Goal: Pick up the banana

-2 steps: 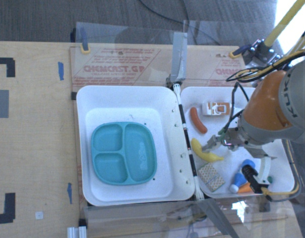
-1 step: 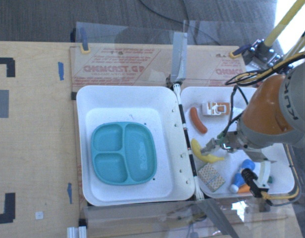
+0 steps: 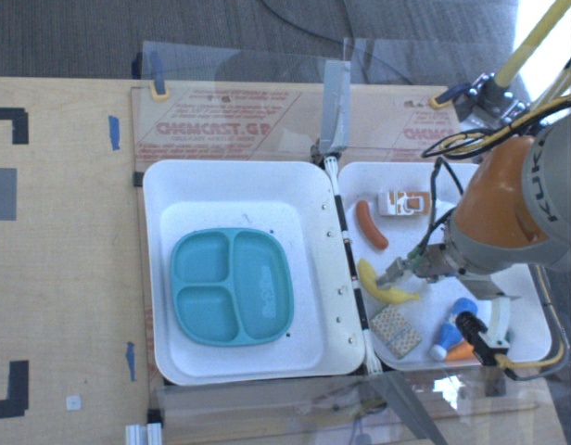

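The yellow banana lies in the right bin, near its left wall, curving from upper left to lower right. My gripper reaches in from the right and sits low over the banana's middle, touching or nearly touching its upper side. The arm hides the bin's right half.
A red sausage and a small white and orange carton lie behind the banana. A speckled sponge lies just in front of it, with blue and orange items to its right. A teal divided plate is in the left bin.
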Controlling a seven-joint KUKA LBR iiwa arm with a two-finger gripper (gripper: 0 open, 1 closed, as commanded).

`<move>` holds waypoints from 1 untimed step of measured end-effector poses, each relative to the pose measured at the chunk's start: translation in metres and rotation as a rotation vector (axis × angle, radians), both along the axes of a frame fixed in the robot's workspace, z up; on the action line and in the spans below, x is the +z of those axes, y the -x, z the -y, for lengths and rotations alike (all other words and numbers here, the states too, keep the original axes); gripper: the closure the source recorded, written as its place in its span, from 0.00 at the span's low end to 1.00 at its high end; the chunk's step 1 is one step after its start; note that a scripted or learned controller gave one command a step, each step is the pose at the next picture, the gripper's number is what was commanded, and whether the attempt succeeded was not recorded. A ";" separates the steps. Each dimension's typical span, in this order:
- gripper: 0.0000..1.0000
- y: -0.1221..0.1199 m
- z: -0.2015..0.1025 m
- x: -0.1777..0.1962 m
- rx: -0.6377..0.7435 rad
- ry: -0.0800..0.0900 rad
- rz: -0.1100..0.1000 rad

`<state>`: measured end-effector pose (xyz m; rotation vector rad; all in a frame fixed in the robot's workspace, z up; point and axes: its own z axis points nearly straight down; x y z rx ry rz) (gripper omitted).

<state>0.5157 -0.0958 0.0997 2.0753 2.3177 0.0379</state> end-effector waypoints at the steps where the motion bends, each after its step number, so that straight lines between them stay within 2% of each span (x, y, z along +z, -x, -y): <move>1: 0.00 -0.005 -0.001 0.000 0.129 0.009 -0.002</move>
